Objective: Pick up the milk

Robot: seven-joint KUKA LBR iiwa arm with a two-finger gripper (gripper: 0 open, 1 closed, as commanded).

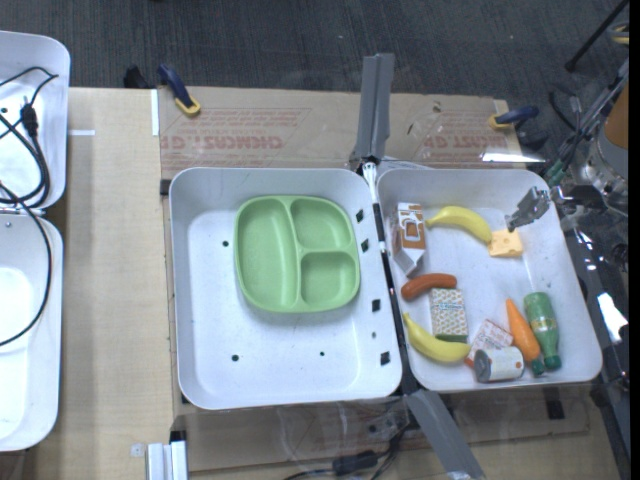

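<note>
From the overhead camera view, the milk (409,239), a small carton, lies near the left wall of the right bin (580,298), long axis running roughly toward the camera, while the hand (527,208) hovers open and empty well to its right, above the cheese (506,245).
</note>
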